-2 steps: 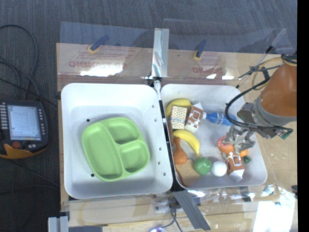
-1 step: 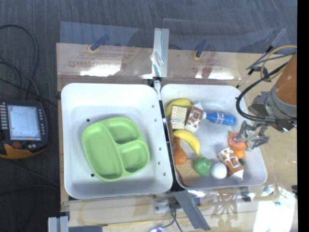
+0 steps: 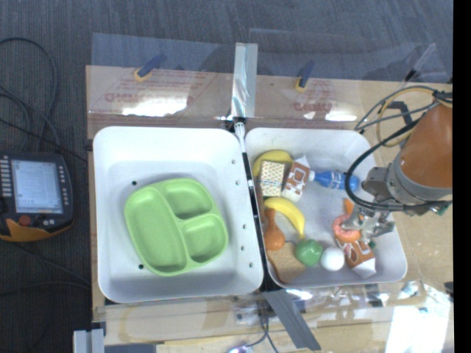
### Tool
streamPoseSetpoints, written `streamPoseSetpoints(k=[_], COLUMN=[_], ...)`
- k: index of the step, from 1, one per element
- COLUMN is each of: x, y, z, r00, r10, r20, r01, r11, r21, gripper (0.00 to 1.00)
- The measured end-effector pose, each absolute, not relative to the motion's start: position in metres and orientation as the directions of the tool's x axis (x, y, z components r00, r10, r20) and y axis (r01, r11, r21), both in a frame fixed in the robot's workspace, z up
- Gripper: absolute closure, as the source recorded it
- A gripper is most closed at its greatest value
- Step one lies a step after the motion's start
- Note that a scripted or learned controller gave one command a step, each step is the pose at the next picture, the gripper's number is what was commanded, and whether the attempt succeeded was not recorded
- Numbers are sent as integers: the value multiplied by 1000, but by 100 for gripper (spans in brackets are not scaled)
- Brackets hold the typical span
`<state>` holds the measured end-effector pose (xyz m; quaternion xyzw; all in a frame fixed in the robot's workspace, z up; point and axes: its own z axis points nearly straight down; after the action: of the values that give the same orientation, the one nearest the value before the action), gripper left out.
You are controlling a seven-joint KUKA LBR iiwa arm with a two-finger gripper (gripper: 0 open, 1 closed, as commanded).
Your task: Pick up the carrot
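The carrot (image 3: 344, 231), a short orange piece, lies in the right bin (image 3: 383, 271) near its right wall. My gripper (image 3: 363, 223) hangs directly over it, low in the bin, and its body covers the carrot's right part. I cannot see whether the carrot is touched or gripped. The grey arm with its orange band (image 3: 430, 149) comes in from the right above the bin's edge.
Packed around the carrot are a red-and-white box (image 3: 360, 254), a white egg (image 3: 333, 259), a green lime (image 3: 309, 252), a banana (image 3: 288, 213), a brown-orange pear shape (image 3: 274, 237), small cartons (image 3: 283, 176) and a blue-capped bottle (image 3: 333, 179). In the left bin lies a green divided plate (image 3: 175, 225).
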<state>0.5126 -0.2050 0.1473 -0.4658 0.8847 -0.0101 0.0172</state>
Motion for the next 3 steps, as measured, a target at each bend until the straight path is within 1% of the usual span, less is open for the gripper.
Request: streamPoseSetpoints(k=[1,2,3], x=[555,489,485], y=[-139,-116,-30], z=[239,148,184], r00=[-598,-399,-251], r10=[-801,-917,-968], r20=[-8,-2,-4], r01=[-801,-917,-968], r11=[598,399,251], r21=[-9,4,-1], gripper=[100,100,100])
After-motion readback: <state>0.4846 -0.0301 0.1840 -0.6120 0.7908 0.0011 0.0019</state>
